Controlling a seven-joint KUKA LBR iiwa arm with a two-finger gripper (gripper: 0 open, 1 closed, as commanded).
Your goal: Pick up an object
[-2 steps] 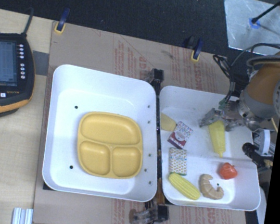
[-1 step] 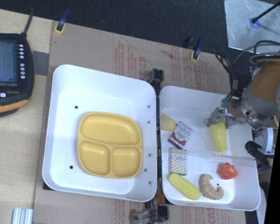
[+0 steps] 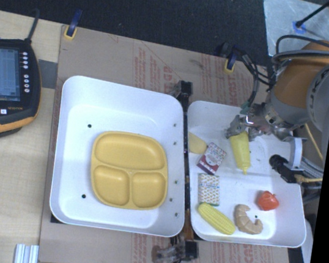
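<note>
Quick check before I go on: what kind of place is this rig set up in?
Likely a robotics lab test bench, not a kitchen: a teach pendant beside two white bins, toy food such as a corn cob, and a cardboard sheet clamped to the bench.

From my remote station, the gripper (image 3: 243,129) hung over the right bin (image 3: 297,232), fingers closed on the top of a yellow mustard bottle (image 3: 241,151); nearby lay a red-and-white packet (image 3: 211,158), a checkered packet (image 3: 208,189), corn (image 3: 216,218), a croissant (image 3: 248,219) and a red tomato (image 3: 268,200); a yellow divided tray (image 3: 129,169) sat in the left bin (image 3: 80,114).
</note>
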